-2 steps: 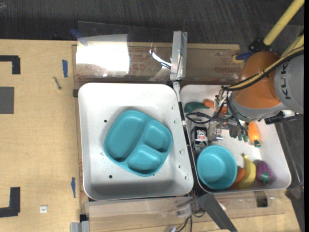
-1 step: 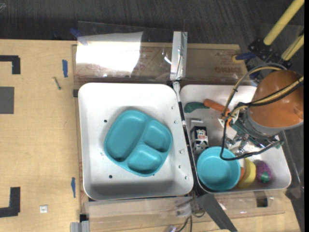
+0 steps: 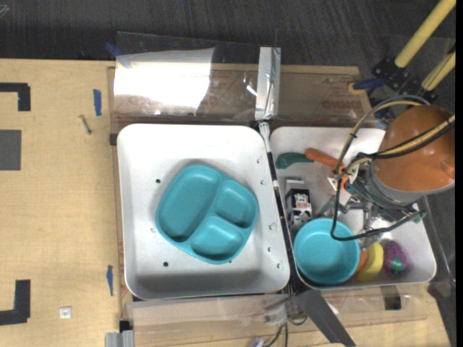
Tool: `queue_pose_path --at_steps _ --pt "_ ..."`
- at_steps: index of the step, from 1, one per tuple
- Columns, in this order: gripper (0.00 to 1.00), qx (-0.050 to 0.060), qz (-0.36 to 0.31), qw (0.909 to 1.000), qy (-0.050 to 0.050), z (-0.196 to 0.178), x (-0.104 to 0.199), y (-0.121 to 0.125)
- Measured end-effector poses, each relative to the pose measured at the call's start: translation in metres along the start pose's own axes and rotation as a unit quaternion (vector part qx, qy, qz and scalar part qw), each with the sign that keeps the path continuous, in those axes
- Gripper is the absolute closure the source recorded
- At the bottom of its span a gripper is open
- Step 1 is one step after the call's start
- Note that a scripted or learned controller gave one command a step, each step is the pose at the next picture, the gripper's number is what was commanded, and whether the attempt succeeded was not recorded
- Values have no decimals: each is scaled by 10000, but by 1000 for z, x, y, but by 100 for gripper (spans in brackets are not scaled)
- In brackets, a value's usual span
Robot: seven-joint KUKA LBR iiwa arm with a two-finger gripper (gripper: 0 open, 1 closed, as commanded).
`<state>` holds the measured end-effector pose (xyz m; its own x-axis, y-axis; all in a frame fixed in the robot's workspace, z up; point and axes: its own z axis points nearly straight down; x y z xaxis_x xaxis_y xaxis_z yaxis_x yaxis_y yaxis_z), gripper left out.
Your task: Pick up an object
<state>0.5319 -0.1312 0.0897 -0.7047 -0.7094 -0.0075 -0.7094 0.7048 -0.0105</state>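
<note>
Closest to where I'm looking from, the front edge of the wooden tabletop (image 3: 51, 194) runs under two white bins set side by side. Biggest of the lot is the left bin (image 3: 137, 266), and in its middle lies a teal divided plate (image 3: 207, 212) with three compartments, turned at an angle. Next to it, the right bin (image 3: 427, 262) is crowded. The grey arm with its orange band (image 3: 416, 150) hangs over the right half of that bin, cables looping around it, and the gripper (image 3: 369, 219) sits low among the things (from here I cannot tell how it is set, or whether it has anything). Just left of it and toward the front stands a teal bowl (image 3: 327, 251), upright. Beside the bowl's right rim lies a yellow toy (image 3: 371, 262), with a small purple toy (image 3: 394, 255) touching it. Toward the back of that bin lie a dark green utensil (image 3: 291, 160) and an orange-handled tool (image 3: 322, 157), near each other.
</note>
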Motion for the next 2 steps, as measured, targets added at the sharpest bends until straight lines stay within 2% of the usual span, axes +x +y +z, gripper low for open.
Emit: queue_pose_path --at_steps 1,2 --pt "0 -8 559 9984 -12 1 -47 -45" --pt "0 -12 447 9990 -11 2 -64 -59"
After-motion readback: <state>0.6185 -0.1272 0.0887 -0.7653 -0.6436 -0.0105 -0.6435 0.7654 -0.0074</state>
